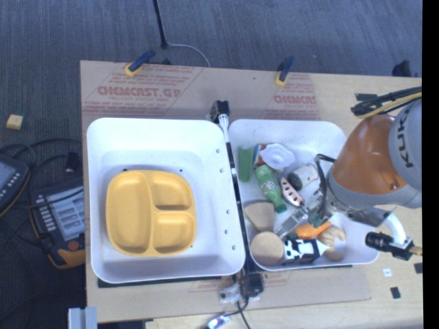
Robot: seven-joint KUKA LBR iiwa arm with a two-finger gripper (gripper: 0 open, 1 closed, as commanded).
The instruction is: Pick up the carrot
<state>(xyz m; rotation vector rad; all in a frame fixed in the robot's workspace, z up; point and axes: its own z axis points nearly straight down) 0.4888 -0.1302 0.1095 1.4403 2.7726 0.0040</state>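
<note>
The carrot (313,230) is a small orange piece lying in the front part of the right bin (322,130), among other toys. My gripper (307,216) hangs low over the bin, right above and just left of the carrot, and seems to be touching or nearly touching it. The grey arm with its orange band (367,163) comes in from the right and covers the bin's right side. The gripper's body hides part of the carrot.
Packed around the carrot are a black-and-white patterned toy (302,249), tan round pieces (267,247) (259,214), a green bottle (269,184), a white cup (278,156) and a green stick (245,163). A yellow divided plate (151,211) lies in the left bin (96,184).
</note>
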